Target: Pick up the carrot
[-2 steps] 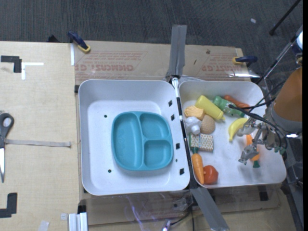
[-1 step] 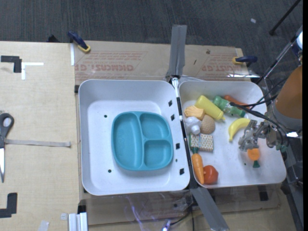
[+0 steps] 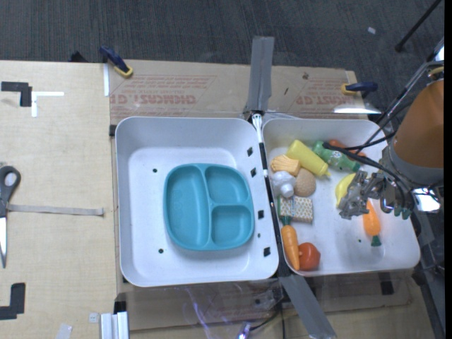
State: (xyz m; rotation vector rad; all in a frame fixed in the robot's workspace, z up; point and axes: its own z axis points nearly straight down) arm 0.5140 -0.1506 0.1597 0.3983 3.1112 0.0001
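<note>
The gripper (image 3: 355, 202) sits low in the right bin (image 3: 395, 260), toward its right wall. Whether it is open or closed cannot be told. A carrot (image 3: 371, 224) lies just beside it on the near side, green tip toward the front edge. A second carrot (image 3: 289, 244) rests along the left wall, touching a red tomato (image 3: 308, 255). A yellow banana (image 3: 344, 186) lies just left of the gripper. The left bin (image 3: 134, 210) carries a teal divided plate (image 3: 209, 207).

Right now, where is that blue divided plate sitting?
The blue divided plate lies in the middle of the left white bin, across the divider from the right bin holding the toy food.
</note>
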